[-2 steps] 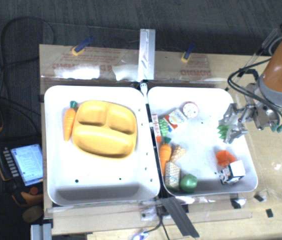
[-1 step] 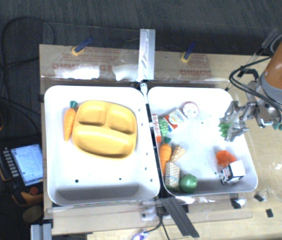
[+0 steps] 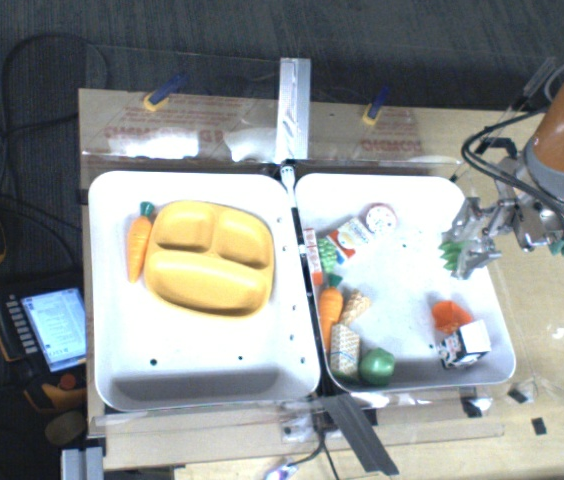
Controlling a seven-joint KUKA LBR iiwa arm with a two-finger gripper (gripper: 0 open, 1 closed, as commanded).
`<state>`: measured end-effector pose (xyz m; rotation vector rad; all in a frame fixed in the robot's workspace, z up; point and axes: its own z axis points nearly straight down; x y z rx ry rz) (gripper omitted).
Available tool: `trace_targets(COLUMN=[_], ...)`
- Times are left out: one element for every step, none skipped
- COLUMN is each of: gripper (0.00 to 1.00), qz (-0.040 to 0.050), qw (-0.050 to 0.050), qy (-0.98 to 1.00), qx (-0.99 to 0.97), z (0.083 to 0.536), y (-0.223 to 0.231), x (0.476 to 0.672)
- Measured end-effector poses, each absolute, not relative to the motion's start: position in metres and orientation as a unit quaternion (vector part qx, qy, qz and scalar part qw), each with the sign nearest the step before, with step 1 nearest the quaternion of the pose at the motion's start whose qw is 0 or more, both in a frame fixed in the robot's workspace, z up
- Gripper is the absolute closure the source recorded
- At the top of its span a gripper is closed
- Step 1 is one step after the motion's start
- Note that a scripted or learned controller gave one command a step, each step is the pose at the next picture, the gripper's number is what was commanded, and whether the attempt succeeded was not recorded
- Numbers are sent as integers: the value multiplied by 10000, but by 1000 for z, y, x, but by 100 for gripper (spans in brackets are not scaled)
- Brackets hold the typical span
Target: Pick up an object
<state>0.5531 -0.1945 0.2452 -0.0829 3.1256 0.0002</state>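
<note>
My gripper hangs over the right edge of the right bin, with the arm coming in from the right. A small green leafy object sits right against the gripper's tip, and I cannot tell whether it is held. Below it in the same bin lie an orange object and a white-and-black box. Along the bin's left side are a carrot, a green ball, a patterned piece and a red-and-white packet. A round white item lies near the back.
The left bin holds a large yellow tray and a carrot beside it. A clear plastic sheet lies behind the bins. Cables trail by the arm at the right.
</note>
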Motion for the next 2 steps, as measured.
trace_targets(gripper=[100, 100], qz=[2, -1], qw=[89, 9], qy=[9996, 9997], qx=[-261, 232], z=[255, 202], y=[-194, -223], x=[554, 535])
